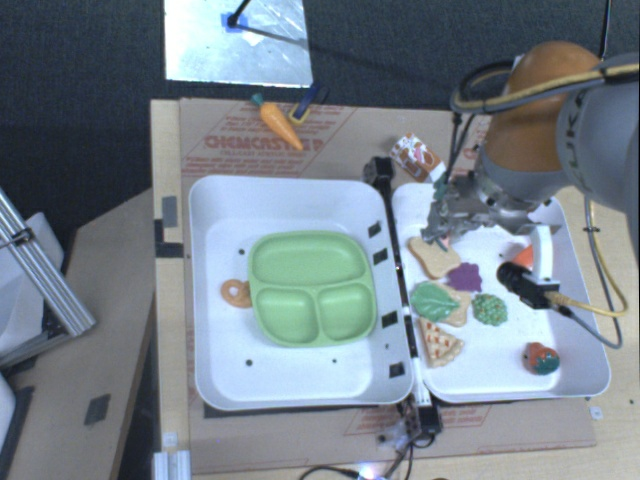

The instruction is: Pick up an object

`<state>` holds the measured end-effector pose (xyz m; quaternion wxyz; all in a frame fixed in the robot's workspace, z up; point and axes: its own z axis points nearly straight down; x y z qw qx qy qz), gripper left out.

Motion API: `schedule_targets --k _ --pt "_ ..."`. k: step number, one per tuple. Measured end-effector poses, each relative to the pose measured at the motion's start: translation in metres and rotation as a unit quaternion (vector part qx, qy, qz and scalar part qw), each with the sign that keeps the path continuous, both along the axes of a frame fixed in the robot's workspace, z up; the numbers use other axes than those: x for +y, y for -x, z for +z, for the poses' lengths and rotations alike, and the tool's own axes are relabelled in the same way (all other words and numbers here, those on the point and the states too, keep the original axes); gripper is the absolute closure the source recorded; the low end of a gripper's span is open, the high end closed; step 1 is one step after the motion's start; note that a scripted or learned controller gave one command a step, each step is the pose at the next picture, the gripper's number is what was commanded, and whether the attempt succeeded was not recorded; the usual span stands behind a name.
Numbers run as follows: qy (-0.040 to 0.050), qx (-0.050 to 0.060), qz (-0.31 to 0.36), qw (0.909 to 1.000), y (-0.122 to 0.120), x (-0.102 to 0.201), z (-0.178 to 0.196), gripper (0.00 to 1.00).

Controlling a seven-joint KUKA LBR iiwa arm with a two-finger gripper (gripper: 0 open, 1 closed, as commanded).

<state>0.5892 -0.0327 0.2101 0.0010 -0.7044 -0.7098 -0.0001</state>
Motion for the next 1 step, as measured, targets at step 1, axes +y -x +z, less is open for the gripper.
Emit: schedule_targets --k 1 --pt "0.0000 0.000 0.000 1.0000 0.0294 0.0346 -0.0017 1.00"
